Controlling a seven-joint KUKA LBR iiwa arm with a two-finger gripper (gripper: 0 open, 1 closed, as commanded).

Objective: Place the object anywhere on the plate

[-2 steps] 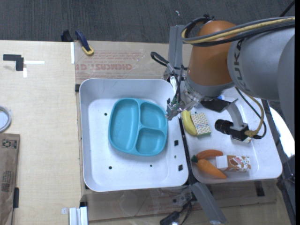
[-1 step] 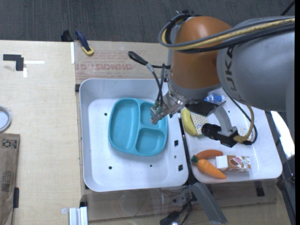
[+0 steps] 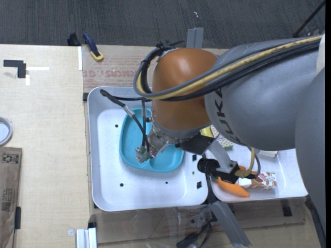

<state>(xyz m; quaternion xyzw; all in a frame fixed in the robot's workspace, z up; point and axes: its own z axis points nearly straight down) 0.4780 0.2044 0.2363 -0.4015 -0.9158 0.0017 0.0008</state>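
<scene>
There are two white bins side by side: the left bin [image 3: 103, 190] holds one blue plate [image 3: 129, 138], and the right bin [image 3: 289, 185] is mostly covered by the one arm [image 3: 258, 102], which reaches in from the right with its orange band over the wall between the bins. In the part of the right bin that shows, two things can be counted clearly: an orange object [image 3: 235, 189], long and tapered, lying near the front edge, and a small printed packet [image 3: 265, 180] just beside it to the right, the two close or touching. A third, yellow thing [image 3: 207, 132] peeks out from under the wrist, too hidden to name. Which of these is the task's own cannot be told, but all three lie in the right bin, apart from the plate. The one gripper [image 3: 144, 154] hangs low over the plate's middle, at or just above its surface; whether it touches cannot be told. The view is too small and cluttered with black cable to show whether the gripper is released or clenched, or whether anything sits in it. Outside the bins, on the bench, lie one blue-and-yellow clamp [image 3: 92, 47] at the back, one tape roll [image 3: 3, 131] at the left edge, and one brown bag [image 3: 10, 182] below it.
</scene>
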